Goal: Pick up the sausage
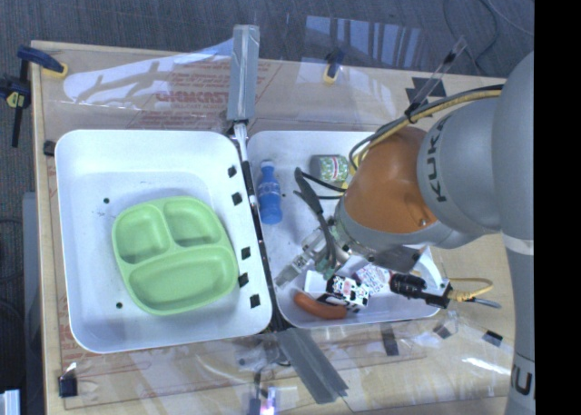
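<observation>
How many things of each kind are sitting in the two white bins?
Green divided plates: 1, in the left bin
Blue bottles: 1, in the right bin
Sausages: 1, in the right bin
Green-patterned cans: 1, in the right bin
Black-and-white patterned items: 1, beside the sausage
Total: 5

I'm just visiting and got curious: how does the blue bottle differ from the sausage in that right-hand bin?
The blue bottle is bright blue with a cap; the sausage is reddish-brown and smooth. The bottle lies lengthwise along the bin's left wall, while the sausage lies crosswise by the near wall. The bottle lies apart from the arm; the sausage lies close under the gripper. Both lie flat in the right bin.
</observation>
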`<state>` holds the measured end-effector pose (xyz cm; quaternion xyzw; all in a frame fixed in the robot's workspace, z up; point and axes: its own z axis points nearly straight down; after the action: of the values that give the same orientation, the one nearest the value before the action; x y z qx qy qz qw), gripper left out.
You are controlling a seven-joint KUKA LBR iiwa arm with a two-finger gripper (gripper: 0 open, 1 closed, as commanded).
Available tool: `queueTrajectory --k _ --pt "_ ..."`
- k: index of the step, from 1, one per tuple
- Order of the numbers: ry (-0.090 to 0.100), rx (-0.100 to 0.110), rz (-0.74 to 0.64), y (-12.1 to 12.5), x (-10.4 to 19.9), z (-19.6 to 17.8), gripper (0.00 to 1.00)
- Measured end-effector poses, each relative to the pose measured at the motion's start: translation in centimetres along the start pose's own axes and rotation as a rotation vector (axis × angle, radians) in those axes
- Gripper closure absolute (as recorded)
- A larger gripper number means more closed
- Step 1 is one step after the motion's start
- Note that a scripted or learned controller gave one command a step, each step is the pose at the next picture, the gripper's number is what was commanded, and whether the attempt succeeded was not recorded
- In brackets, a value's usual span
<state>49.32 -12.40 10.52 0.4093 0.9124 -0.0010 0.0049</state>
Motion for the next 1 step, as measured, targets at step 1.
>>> queueTrajectory --k 1 --pt "0.011 0.003 0.142 -2.52 -0.41 1.35 0.00"
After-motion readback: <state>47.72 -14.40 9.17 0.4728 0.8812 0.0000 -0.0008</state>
